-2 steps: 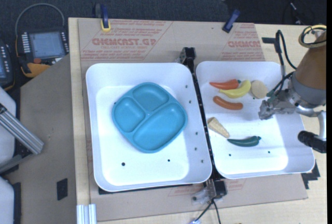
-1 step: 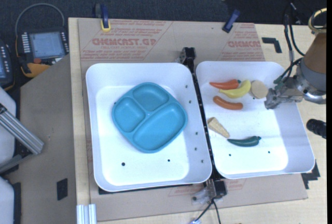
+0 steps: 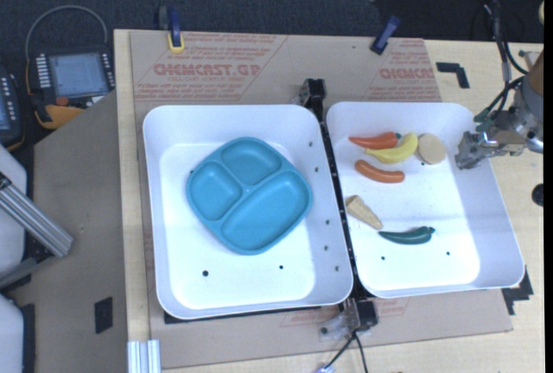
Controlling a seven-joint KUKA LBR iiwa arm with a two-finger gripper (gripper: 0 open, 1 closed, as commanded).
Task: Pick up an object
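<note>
**Toy foods wait in the right bin as the gripper hovers at its edge**

While the gripper [image 3: 471,148] sits at the right rim of the right bin [image 3: 484,272], in the right middle of the frame, whether it is clenched or released cannot be told from this angle, and nothing shows between its tips. Six small toy foods lie in that bin, any of them open to picking. Near the top of the bin, an orange-red chili [image 3: 374,140] lies just above a yellow banana [image 3: 394,150], the two touching; a round tan piece [image 3: 431,149] sits against the banana's right end, nearest the gripper. Just below the banana lies an orange sausage shape [image 3: 380,172]. Lower, by the bin's left wall, rests a beige wedge [image 3: 364,212], and to its lower right a dark green pepper [image 3: 407,234] with a curled stem.

Left of centre, the left bin [image 3: 164,216] holds a blue divided plate [image 3: 249,194] with three compartments, turned at a slant. Both bins sit side by side on the cardboard-covered counter [image 3: 130,147].
</note>
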